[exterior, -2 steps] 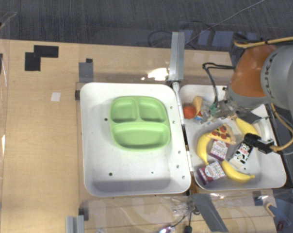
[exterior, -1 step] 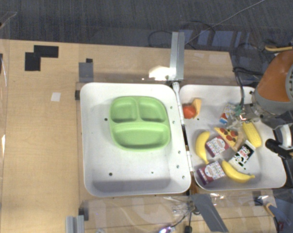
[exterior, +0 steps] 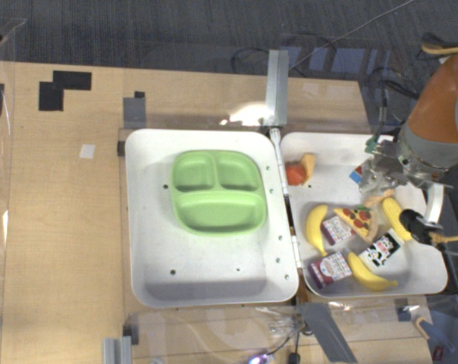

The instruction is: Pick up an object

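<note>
The right bin (exterior: 331, 146) holds a jumble of toy food. One banana (exterior: 316, 228) lies at the left, a second banana (exterior: 371, 273) at the front, a third banana (exterior: 394, 217) at the right. Between them sit two purple cartons (exterior: 337, 230) (exterior: 329, 268), a black-and-white carton (exterior: 382, 250) and a pizza slice (exterior: 360, 218). A red piece (exterior: 296, 174) with an orange wedge (exterior: 308, 162) rests by the left wall. My gripper (exterior: 378, 180) hangs low over the bin's right side, just above the pizza slice and right banana, beside a small blue item (exterior: 356, 175).
The left bin (exterior: 149, 226) holds a green divided plate (exterior: 218, 190). A metal divider post (exterior: 277, 89) stands between the bins at the back. Cables trail behind the right bin. The arm's orange band (exterior: 441, 101) looms over the right bin's far right corner.
</note>
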You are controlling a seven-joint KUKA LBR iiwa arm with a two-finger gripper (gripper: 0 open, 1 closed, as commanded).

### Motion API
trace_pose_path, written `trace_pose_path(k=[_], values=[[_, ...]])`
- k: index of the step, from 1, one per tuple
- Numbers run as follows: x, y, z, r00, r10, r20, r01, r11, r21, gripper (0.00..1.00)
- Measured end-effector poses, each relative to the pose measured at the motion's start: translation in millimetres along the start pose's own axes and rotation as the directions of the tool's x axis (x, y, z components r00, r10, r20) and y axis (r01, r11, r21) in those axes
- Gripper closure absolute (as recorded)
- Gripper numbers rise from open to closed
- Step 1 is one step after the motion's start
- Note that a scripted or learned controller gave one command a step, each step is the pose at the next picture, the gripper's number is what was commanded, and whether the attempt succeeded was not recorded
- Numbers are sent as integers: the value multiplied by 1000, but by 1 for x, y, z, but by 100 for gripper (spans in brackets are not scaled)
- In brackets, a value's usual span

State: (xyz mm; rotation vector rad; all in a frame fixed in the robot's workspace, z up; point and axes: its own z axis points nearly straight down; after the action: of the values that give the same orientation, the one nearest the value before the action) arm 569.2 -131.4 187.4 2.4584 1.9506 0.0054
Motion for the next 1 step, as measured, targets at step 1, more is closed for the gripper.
trace_pose_path(k=[1], values=[[0,0,0,1000,-1,0,1,1000,0,0]])
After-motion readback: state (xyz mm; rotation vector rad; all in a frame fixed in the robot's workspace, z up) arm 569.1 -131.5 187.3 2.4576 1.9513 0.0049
